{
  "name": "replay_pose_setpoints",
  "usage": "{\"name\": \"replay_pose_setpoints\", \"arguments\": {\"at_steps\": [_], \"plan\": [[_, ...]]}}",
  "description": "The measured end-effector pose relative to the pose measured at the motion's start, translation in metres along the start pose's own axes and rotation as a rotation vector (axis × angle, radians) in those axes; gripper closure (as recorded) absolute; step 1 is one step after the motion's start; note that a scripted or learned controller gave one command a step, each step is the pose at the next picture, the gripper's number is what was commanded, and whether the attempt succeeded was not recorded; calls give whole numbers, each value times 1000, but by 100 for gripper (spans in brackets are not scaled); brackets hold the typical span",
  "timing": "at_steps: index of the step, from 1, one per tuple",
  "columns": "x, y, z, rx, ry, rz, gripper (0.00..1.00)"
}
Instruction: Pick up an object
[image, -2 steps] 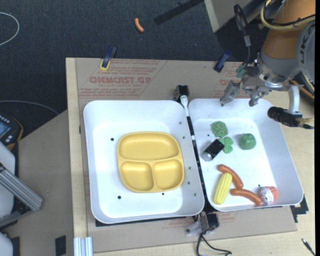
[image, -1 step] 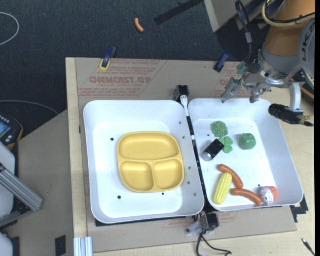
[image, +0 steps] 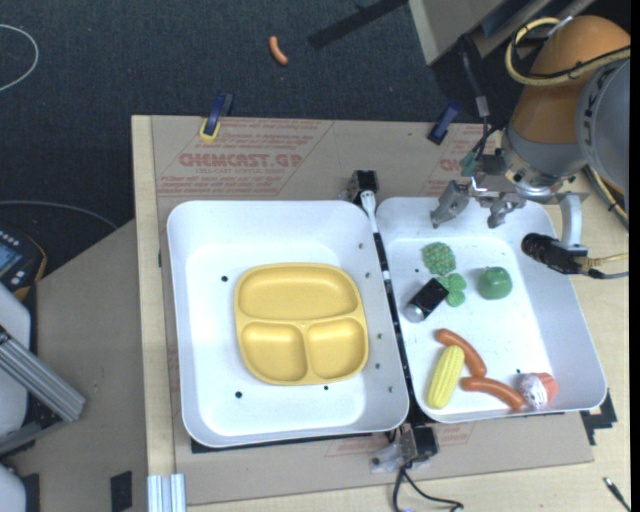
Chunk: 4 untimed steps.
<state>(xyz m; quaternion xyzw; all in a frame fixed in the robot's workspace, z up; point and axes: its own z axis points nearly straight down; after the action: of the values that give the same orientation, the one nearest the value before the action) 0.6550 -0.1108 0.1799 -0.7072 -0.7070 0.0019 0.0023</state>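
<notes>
A yellow corn cob (image: 446, 376) lies at the lower middle of the right bin (image: 575, 330), beside two sausages. The gripper (image: 475, 205) hovers over that bin's upper edge, fingers spread open, holding nothing.

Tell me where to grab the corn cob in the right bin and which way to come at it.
Grip the corn across its middle, coming straight down. It lies flat, long axis running near to far and slightly tilted, so the pincer should close across its narrow width. An orange sausage crosses close by its far end and another lies at its right side near the base; mid-cob probably offers the most room.
</notes>
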Motion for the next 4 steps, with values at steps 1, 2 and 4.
{"name": "replay_pose_setpoints", "arguments": {"at_steps": [1,2,4], "plan": [[3,4,62,-1,0,-2,0],[4,4,97,-1,0,-2,0],[3,6,19,-14,-2,-1,100]]}}
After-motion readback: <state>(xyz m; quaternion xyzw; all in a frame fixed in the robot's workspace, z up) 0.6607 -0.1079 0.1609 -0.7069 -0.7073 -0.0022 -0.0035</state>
